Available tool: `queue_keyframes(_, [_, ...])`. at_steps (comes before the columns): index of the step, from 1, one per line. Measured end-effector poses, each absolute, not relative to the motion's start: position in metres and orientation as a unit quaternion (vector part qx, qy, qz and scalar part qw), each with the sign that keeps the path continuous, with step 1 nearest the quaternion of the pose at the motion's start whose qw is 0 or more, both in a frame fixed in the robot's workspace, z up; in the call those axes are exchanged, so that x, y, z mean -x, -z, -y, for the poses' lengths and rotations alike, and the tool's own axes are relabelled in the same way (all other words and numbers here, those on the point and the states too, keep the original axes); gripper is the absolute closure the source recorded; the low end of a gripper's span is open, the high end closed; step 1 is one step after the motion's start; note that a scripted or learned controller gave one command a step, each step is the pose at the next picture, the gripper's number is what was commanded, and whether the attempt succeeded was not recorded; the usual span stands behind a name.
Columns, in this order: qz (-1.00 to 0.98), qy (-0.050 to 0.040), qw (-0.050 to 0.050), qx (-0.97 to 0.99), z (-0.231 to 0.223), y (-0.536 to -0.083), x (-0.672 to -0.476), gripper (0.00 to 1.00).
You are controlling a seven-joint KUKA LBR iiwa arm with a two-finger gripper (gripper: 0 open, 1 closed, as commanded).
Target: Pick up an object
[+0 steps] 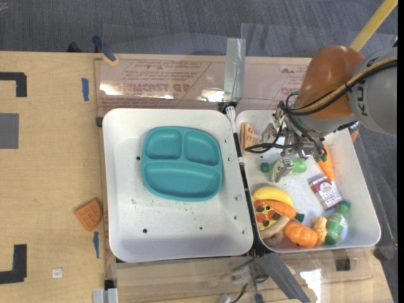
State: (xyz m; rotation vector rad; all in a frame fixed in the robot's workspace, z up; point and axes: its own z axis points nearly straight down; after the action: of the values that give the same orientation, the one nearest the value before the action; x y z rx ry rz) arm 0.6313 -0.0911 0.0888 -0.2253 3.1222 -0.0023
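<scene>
Two-finger gripper (287, 167) low in right white bin (365, 188), over small green toy piece (297, 165); grip state impossible to tell. Yellow toy banana (273, 196), pizza slice (268, 214), orange pepper (302, 233) clustered near front. Teal divided plate (183, 163) in left bin (120, 188).

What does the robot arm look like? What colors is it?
The arm is grey and rounded, with a shiny orange band above its wrist. Black cables loop around the wrist down to a small silvery metal gripper over the right bin.
</scene>
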Motion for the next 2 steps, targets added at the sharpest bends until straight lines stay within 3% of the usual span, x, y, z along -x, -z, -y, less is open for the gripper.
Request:
queue_keyframes(1, [-0.998, 0.0014, 0.006, 0.059, 0.125, -0.090, -0.558, 0.00])
queue_keyframes(2, [-0.996, 0.0012, 0.007, 0.088, 0.132, -0.090, -0.586, 0.00])
